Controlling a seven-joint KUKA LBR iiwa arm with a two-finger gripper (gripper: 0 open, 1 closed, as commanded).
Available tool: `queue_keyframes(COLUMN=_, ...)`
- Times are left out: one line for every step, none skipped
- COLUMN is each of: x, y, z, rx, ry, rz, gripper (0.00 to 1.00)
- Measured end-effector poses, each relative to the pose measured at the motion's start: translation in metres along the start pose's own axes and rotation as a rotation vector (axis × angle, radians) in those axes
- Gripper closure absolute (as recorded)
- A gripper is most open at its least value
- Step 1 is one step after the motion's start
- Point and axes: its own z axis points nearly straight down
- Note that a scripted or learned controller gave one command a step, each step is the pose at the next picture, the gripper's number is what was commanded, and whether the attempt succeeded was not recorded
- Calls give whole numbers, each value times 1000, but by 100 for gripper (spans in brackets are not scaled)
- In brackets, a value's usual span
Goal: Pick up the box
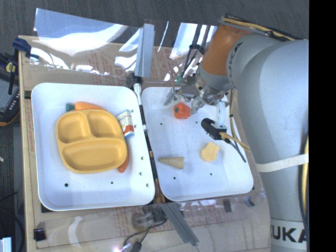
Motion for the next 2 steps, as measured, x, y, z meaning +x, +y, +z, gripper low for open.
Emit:
queue_keyframes(x=44, y=-70, z=40, rx=1, ry=-4, rz=122, gripper=0)
queue_keyframes(x=18, y=-95, z=-60, rx=-1, ry=1, rz=-60, gripper=0)
